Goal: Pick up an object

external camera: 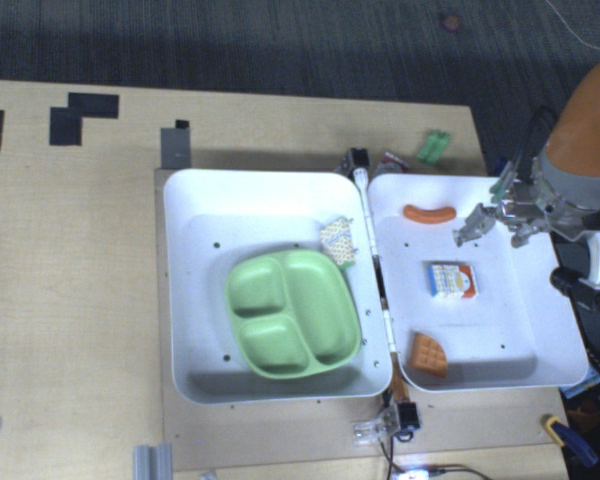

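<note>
Over the right bin's (540, 363) upper right part, the gripper (495, 220) is hanging with its two fingers spread apart and nothing between them, one fingertip (467, 232) reaching left toward the sausage (429, 213) without touching it. The grey arm with its orange band (588, 123) is coming in from the right edge, covering the bin's far right rim.

Three things are lying in the right bin, well apart from one another. The sausage is sitting near the upper rim, lengthwise left to right. The small carton (450, 280) (white and blue with a red patch) is lying flat near the middle, with bare white floor on every side of it. The waffle piece (429, 355) is resting close to the lower left corner, just beside the wall that divides the two bins. The right half of this bin's floor is offering the widest open room.

The left bin (195, 258) is holding a green divided plate (292, 313), tilted and filling much of the lower middle, its right edge near the dividing wall. A small patterned packet (338, 240) is leaning at the plate's upper right edge, touching it. The left strip of that bin is lying bare.

A green object (434, 147) is sitting on the bench beyond the right bin's top rim.
</note>
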### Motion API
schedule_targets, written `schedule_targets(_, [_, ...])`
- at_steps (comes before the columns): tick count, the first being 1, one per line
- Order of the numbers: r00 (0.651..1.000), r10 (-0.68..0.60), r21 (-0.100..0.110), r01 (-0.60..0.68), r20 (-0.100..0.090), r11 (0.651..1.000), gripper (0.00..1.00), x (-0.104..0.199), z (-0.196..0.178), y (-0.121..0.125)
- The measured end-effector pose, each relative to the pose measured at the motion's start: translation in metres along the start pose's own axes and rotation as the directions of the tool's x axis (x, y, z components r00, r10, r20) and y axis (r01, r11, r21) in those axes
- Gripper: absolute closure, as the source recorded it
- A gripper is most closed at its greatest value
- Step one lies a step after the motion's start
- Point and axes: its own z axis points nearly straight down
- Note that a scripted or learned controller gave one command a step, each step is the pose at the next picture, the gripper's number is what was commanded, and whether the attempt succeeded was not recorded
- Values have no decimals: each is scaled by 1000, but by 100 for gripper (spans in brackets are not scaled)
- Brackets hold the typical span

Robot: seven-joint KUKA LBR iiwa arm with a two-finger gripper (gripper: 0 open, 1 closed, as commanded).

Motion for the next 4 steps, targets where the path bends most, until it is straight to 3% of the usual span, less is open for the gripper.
schedule_targets(1, [1000, -2, -1, 2, 1, 1000, 0, -4, 108, 54])
schedule_targets(2, [1000, 2, 4, -2, -1, 1000, 0, 51, 113, 89])
schedule_targets(3, [1000, -3, -6, 3, 1, 1000, 100, 52, 100, 92])
schedule_targets(4, [1000, -2, -3, 2, -1, 1000, 100, 126, 12, 23])
